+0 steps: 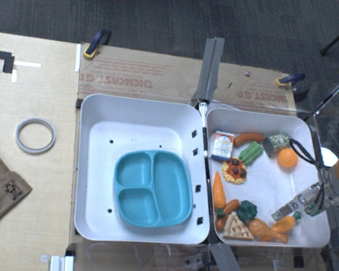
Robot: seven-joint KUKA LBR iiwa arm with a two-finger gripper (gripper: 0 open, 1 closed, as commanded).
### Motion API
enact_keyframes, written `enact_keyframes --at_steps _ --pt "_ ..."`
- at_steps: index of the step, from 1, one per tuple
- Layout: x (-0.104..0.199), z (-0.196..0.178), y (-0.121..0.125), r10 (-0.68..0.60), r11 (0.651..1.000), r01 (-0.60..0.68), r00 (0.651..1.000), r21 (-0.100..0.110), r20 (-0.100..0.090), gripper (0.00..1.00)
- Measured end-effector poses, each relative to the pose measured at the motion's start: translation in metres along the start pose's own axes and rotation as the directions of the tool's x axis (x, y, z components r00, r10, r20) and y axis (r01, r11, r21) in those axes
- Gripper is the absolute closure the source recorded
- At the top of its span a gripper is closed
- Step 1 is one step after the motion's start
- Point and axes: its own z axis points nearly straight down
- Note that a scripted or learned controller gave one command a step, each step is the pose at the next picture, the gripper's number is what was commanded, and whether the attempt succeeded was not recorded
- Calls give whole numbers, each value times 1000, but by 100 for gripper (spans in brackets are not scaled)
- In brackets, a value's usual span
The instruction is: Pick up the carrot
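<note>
We see two white bins side by side on the bench; the left bin (94,154) holds a teal divided plate (153,188), and the right bin (304,235) holds a scatter of toy food. The carrot (219,190) lies against the right bin's left wall, long and orange, its narrow tip toward the far side and its thick end toward us, just beside a small pizza round (235,171) and close to a second, shorter carrot piece (229,206); nothing touches it from above. Near it we also find a broccoli piece (247,209), a sandwich wedge (238,228) and a croissant-like piece (266,230) along the near wall. Farther back sit a small carton (222,146), a sausage (248,138), a green pepper (251,153) and an orange ball (287,158). The gripper (289,209) comes in low from the right, over the bin's near right corner, well apart from the carrot; its metal fingers (295,204) point leftward just above a small orange piece (285,223); we cannot tell how far open they are, nor whether they have hold of anything.
</note>
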Motion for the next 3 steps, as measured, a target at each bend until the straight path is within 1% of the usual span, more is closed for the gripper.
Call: enact_keyframes --at_steps 1,2,3 --pt "-1 -9 0 4 1000 -4 1000 -2 2 100" --pt "-1 -9 0 4 1000 -4 1000 -2 2 0" --pt "1 9 1 -350 937 350 937 -1 -2 0"
